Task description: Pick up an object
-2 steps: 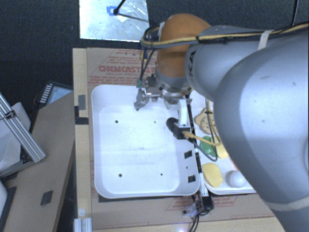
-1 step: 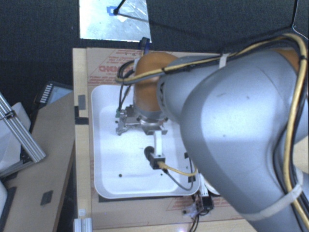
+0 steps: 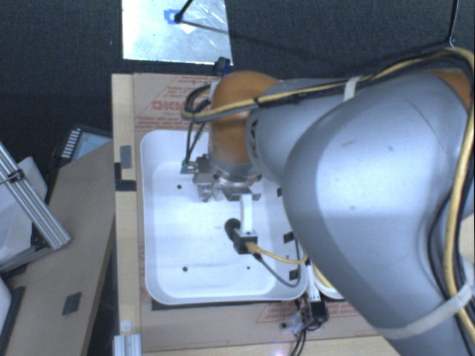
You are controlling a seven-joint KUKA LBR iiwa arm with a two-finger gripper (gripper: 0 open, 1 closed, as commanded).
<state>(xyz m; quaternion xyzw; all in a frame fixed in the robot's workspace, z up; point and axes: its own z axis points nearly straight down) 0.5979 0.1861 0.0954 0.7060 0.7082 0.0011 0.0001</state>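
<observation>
Heads up, your gripper (image 3: 223, 190) hangs over the upper middle of the left bin (image 3: 159, 284), but you can't tell from this angle if it's wide or narrow. The fat grey arm (image 3: 371, 184) blocks the bin's right side and everything beyond, so I can't tell where an object lies. Cardboard (image 3: 159, 102) sits under the bin, with a shiny sheet (image 3: 174, 21) behind it.

Glare on white bin (image 3: 167, 221); near arm (image 3: 371, 184) blurred.
</observation>
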